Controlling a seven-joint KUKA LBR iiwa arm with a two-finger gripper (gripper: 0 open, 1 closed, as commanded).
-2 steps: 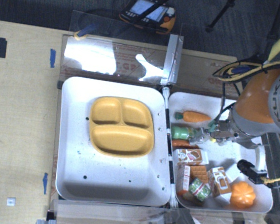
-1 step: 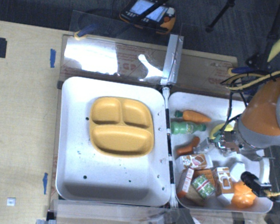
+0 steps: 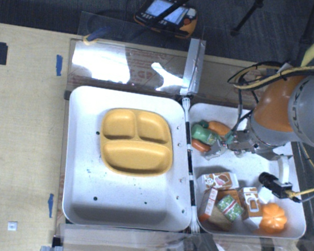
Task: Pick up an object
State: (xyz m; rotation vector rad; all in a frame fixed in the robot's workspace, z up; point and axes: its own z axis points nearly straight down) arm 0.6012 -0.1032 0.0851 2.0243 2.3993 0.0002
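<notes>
Pincer [image 3: 221,146] among right bin's [image 3: 295,229] toys

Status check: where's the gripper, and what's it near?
Gripper low in right bin, at green can and carrot. Grasp unconfirmed. Boxes, orange pumpkin untouched.

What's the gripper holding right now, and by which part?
Cannot tell: the gripper sits against the green and orange items, but no grip shows.

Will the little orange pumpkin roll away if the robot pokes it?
Maybe a bit. The pumpkin looks round and smooth, so a nudge would probably make it wobble or roll. It sits close to the right bin wall and beside a small box, which should stop it quickly. It looks like a light toy, likely slippery to pinch.
</notes>
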